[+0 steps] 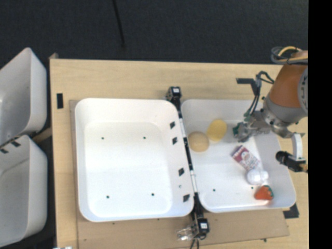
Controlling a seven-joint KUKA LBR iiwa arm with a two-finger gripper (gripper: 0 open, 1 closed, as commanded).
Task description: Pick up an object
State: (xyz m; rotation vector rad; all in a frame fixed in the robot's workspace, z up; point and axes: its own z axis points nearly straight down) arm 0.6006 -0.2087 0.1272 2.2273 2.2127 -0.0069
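Four loose things lie in the right bin (207, 204), and any of them could be the one to pick. Closest to the gripper (243, 130) is a yellow rounded piece (218, 129), lemon-like, smooth and pale, lying toward the bin's far edge. Just beside it, nearer the divider between the bins, sits a tan ball (198, 141), duller and a little rounder. Toward the bin's right side lies a small packet (244, 156), pink and white with dark print, tilted on a diagonal. Past it toward the near right corner is a white lumpy thing (256, 177), and right at that corner a red one with a green tip (263, 193), strawberry-like, touching or nearly touching the white one.

The gripper hangs low over the far right part of the right bin, beside the yellow piece but apart from it. Its fingers are dark and small here, and whether they are spread or closed cannot be told; nothing shows between them.

The left bin (85, 154) lies alongside on the wooden surface (119, 79).
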